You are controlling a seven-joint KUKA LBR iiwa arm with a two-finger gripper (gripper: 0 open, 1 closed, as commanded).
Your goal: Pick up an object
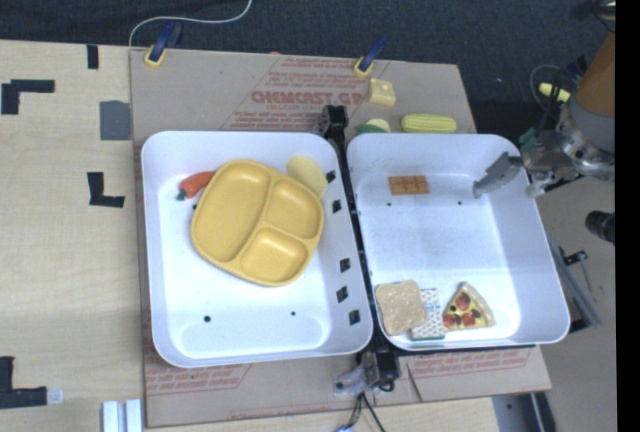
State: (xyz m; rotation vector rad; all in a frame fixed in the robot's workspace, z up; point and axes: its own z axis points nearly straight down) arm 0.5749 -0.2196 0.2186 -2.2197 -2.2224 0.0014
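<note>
Watching from my station: I logged one slanted overhead look at the table [60, 250] and both bins.
Arm: it reached in from the right, its orange band [597, 80] sitting at the frame's edge above the wrist.
Tool: the tool [510, 170] hung over the right rim of the right bin [450, 240], with one grey finger [494, 176] angled down and left toward the bin floor.
Tool state: I could not tell how wide it stood; nothing showed between its fingers.
Right bin contents: a small brown waffle-like cracker [407, 185] lay near the far wall; a toast slice [400, 305], a checkered piece [430, 315] and a toy pizza slice [467, 308] sat together along the near wall.
Nearest object: the cracker lay left of the tool, apart from it, with bare white floor between.
Left bin: the left bin [200, 320] held a yellow divided plate [258, 220], tilted in the view, with an orange carrot-like toy [195, 184] just beside its far left edge and a pale yellow rounded piece [308, 174] touching its far right edge.
Behind the bins: on the cardboard sheet [290, 90] I saw a yellow block [381, 92], a toy corn cob [428, 124] and a small green-white piece [372, 126].
</note>
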